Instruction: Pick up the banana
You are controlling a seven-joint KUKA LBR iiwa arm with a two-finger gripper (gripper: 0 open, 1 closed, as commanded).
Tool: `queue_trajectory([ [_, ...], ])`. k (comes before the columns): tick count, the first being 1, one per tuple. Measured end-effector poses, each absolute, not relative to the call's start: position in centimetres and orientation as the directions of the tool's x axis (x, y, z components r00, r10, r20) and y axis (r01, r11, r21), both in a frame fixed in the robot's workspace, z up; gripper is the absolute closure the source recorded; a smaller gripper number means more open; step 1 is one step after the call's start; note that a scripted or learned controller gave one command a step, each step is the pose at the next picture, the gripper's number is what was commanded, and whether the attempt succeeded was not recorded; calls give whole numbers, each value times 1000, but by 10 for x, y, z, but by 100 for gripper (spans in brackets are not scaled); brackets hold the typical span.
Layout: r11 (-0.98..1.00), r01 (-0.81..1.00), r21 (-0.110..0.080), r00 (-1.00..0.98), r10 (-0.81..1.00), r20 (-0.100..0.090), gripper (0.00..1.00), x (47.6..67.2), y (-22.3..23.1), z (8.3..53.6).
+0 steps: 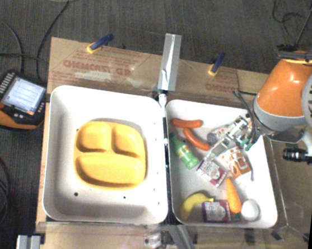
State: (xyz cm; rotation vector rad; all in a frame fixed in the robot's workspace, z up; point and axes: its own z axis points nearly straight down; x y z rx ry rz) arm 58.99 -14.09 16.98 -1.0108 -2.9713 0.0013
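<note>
On dark carpet, the bench's right bin (pixel 269 188) holds the banana (pixel 193 203); the pincer's (pixel 230 137) state is unclear.

bins (pixel 51 153): smooth white plastic, slight gloss | tray (pixel 111 154): matt yellow plastic, in left bin | banana (pixel 193 203): smooth yellow skin | arm band (pixel 281 88): glossy orange | table (pixel 62 61): matt brown board

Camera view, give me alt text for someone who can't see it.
A banana lies at the near edge of the right bin among toy food, while the robot's hand hovers over the bin's far side. The left bin holds a yellow divided tray.
</note>
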Motion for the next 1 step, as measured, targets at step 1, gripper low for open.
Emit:
queue_trajectory([
  [1,934,356,0,-934,356,3,0,516,-168,166],
])
